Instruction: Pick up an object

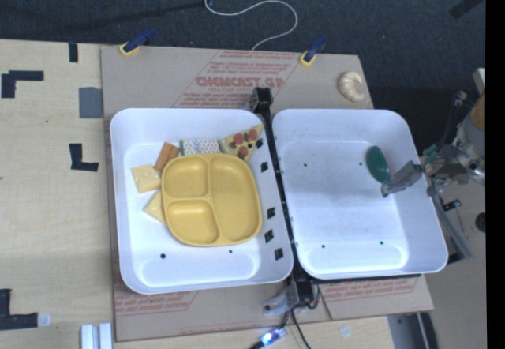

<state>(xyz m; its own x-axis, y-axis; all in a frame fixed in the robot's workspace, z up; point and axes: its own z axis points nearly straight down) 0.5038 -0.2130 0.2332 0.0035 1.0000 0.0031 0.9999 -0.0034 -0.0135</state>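
Observation:
In the right bin (347, 253), close to its right wall, lies a small dark green object (376, 163). My gripper (401, 179) reaches in over that bin's right rim, low and just to the right of the green object, with its grey tip almost touching the object's lower end. Whether they are in contact cannot be made out. The left bin (197, 276) holds a yellow divided plate (211, 199). Around the plate's upper left are several small toy foods, among them a tan square (145, 178), a brown block (166, 155) and a pizza-like slice (245, 140).
The two bins meet at a black divider (272, 182). A cream shell-shaped object (353, 85) lies on the cardboard beyond the right bin. Clamps (313, 50) hold the cardboard's far edge, and a white cable (252, 12) loops behind it.

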